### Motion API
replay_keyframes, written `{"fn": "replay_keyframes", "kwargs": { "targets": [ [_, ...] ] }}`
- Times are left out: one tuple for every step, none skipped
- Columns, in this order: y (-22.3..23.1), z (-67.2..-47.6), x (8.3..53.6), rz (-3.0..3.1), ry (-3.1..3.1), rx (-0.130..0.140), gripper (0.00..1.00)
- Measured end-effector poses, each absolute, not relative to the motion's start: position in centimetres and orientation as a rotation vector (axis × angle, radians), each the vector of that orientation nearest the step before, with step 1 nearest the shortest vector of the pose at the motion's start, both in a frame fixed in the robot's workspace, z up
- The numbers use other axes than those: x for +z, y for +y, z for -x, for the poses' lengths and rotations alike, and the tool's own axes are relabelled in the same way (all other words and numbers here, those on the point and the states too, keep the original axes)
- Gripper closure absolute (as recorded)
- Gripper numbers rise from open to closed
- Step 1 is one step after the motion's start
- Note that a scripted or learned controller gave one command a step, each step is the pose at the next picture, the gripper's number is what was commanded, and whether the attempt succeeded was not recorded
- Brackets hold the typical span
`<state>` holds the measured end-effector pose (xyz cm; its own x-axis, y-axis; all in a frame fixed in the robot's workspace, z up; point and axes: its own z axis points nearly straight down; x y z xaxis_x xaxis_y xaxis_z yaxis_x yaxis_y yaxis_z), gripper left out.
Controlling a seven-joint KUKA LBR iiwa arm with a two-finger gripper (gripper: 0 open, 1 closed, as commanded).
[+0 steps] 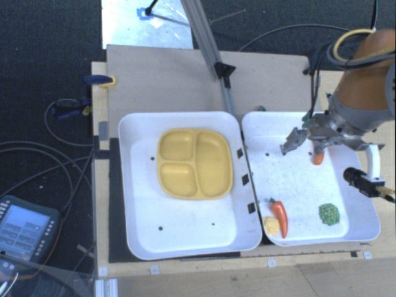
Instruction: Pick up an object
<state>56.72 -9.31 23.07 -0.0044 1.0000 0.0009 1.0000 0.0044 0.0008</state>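
Note:
My gripper (304, 147) hangs over the back part of the right bin (291, 184), open, with bare bin floor showing between its fingers. A small orange piece (317, 159) lies just at the tip of the right-hand finger (318, 147), not between the two. Near the bin's front left lie a red-orange pepper with a green stem (280, 217) and a small yellow piece (271, 226) touching it. A green knobbly ball (329, 213) sits at the front right.
The left bin (142, 228) holds a yellow divided plate (195, 163). A slanted grey pole (204, 30) ends near the wall between the bins. A black cylinder (359, 179) on the arm overhangs the right bin's right side.

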Motion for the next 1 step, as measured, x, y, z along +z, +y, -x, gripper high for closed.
{"fn": "replay_keyframes", "kwargs": {
  "targets": [
    [-9.31, -56.73, 23.08, 2.219, -2.225, -0.003, 0.0]
  ]
}}
